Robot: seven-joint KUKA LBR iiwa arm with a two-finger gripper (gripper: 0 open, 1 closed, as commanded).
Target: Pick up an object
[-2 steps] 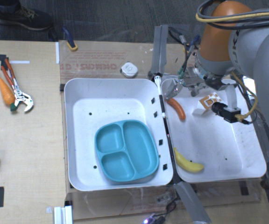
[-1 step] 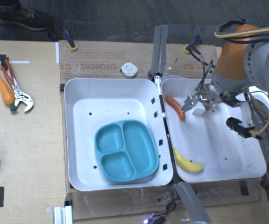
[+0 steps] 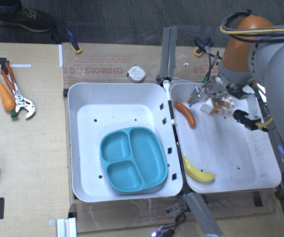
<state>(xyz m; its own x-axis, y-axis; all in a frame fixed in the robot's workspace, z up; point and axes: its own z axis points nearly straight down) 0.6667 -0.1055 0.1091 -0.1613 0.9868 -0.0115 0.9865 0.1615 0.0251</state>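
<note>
Beneath the camera, a pale wooden bench [image 3: 28, 172] is carrying two shallow white bins side by side, the left bin [image 3: 80, 147] and the right bin [image 3: 250, 172]. From the right, the grey arm [image 3: 275, 58] with its orange band [image 3: 243, 43] is reaching down into the far corner of the right bin, its wrist bending toward the bin floor. Its hand [image 3: 206, 94] is sitting low among the clutter there; whether it is apart or together I cannot tell.

Three loose things are lying in the right bin. One reddish sausage [image 3: 186, 114] is lying just left of the hand, its long axis running from upper left to lower right. One banana [image 3: 197, 171] is lying near the front left corner, curving, with its long axis pointing toward the lower right. One small crumpled packet [image 3: 220, 104] is sitting right beside the hand.

One teal divided plate [image 3: 132, 159] with three compartments is resting in the left bin. One wrench [image 3: 17, 98] and one orange carrot [image 3: 7, 97] are lying on the bench at far left.
</note>
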